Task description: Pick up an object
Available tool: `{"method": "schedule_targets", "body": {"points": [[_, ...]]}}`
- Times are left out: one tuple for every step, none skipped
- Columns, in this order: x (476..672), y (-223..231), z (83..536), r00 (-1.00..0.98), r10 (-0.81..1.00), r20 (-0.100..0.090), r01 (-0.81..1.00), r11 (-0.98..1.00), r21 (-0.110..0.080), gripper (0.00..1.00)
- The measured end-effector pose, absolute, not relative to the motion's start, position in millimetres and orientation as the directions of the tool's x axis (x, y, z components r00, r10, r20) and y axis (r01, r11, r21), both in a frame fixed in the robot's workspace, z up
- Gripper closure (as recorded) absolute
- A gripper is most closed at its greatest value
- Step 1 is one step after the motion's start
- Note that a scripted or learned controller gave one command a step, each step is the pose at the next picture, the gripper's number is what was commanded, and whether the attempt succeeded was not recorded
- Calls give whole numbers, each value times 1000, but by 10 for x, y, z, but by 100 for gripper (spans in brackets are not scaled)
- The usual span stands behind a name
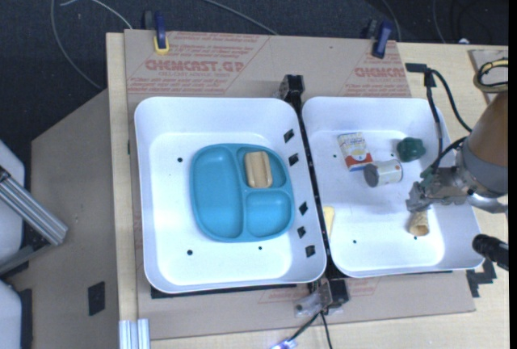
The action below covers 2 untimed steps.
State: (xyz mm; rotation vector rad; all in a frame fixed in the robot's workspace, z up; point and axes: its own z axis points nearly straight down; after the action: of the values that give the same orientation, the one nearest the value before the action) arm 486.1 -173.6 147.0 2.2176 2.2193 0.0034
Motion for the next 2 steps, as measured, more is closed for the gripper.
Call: {"method": "schedule_targets", "body": {"points": [[4904, -1687, 2099, -2, 1000, -2, 1000, 2, 8, 100], [4918, -1606, 2708, -3, 1000, -2, 1000, 3, 9, 100]]}}
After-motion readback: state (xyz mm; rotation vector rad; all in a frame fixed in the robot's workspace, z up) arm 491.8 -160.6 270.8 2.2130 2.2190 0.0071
